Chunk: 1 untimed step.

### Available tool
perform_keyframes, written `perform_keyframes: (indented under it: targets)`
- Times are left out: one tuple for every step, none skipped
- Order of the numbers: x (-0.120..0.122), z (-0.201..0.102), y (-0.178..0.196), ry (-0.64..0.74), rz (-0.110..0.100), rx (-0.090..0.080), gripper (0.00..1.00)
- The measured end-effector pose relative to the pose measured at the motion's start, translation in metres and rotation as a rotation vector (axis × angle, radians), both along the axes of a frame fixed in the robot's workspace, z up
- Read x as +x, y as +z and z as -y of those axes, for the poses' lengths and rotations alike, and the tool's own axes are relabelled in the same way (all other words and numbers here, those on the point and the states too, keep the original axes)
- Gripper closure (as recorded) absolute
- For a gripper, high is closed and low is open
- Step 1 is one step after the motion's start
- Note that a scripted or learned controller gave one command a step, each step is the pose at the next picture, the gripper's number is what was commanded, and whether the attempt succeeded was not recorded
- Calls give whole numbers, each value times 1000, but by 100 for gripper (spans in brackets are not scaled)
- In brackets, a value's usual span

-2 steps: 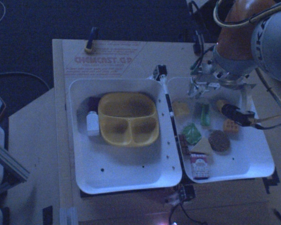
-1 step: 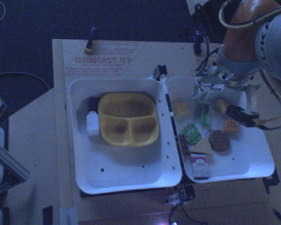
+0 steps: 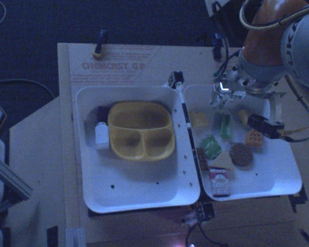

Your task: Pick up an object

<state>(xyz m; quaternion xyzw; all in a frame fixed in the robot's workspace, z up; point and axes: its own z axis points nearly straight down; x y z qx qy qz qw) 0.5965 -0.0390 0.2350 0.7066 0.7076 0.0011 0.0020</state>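
Objects: small items crowd the right bin (image 3: pixel 288 174), near the arm (image 3: pixel 270 35).
Jaws: state cannot be told in dim light; gripper (image 3: pixel 224 94) above the bin's far end.
Risk: green bar (image 3: pixel 225 126) sits close beside yellow block (image 3: pixel 199 119); a descent may nudge either aside.

Dim, bluish light blurs the small things in the right bin (image 3: pixel 278 176), the gripper (image 3: pixel 222 95) is too dark and small to tell how its fingers stand, the arm (image 3: pixel 278 35) is cut off by the right edge, and the worktop's (image 3: pixel 72 153) printed lettering is too faint to read.
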Motion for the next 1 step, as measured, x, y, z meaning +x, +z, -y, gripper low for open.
perform_keyframes:
  targets:
    - [-6, 1, -1, -2, -6, 1, 100]
